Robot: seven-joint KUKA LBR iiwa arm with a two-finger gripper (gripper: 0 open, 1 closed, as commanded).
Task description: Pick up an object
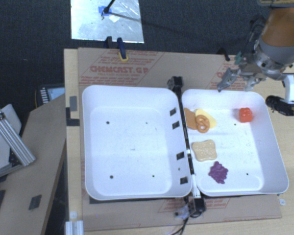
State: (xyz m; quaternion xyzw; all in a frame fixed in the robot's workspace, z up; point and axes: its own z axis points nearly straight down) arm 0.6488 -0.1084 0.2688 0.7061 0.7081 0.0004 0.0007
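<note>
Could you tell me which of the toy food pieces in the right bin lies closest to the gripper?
The red piece at the far right, alone near the gripper; the others lie toward the divider.
</note>
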